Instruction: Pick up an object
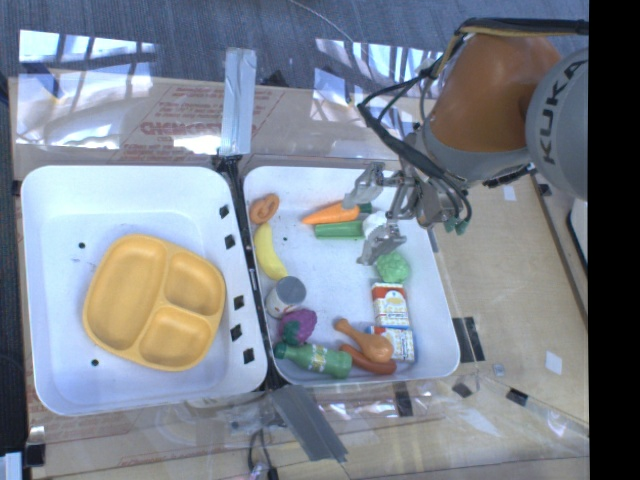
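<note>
Objects for the pick all lie in your right bin (pixel 440 298): a carrot (pixel 332 212) near the top, a green vegetable (pixel 339 230) touching it just below, a small orange piece (pixel 264 208) at the upper left with a banana (pixel 268 252) under it along the divider. Lower down — a grey can (pixel 290 290), a purple piece (pixel 298 322), a green bottle (pixel 315 359) lying on its side, a drumstick (pixel 366 343) and a carton (pixel 393 318). A light green lump (pixel 394 266) sits just above the carton.

Your gripper (pixel 377 213) hangs over the upper right part of that bin, by the carrot's right end. Fingers (pixel 364 186) look spread apart, with nothing pinched between them.

The arm's orange band (pixel 490 93) shows above, cables looping off it.

Left bin (pixel 60 198) holds a yellow divided plate (pixel 153 300), lying flat.
</note>
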Tool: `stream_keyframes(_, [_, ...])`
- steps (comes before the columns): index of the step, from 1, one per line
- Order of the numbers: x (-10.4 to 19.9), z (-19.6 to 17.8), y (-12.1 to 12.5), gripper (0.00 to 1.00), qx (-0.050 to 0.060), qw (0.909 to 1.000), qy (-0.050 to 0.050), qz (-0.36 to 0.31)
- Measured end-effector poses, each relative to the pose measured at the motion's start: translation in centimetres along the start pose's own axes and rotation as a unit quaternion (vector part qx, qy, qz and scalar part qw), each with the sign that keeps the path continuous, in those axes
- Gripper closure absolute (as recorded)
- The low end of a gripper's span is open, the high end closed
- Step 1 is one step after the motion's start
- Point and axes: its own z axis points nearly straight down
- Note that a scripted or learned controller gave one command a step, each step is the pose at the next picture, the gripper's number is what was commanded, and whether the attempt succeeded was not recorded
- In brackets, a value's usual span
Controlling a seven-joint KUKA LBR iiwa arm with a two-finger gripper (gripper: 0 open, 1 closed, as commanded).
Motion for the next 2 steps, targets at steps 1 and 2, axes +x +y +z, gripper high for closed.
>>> stream_keyframes(1, [-4.4, 14.9, -1.6, 0.00, -0.002, 0.9954, 0.006, 0.096])
stream_keyframes(2, [-6.9, 15.4, -1.4, 0.00, -0.001, 0.9877, -0.003, 0.157])
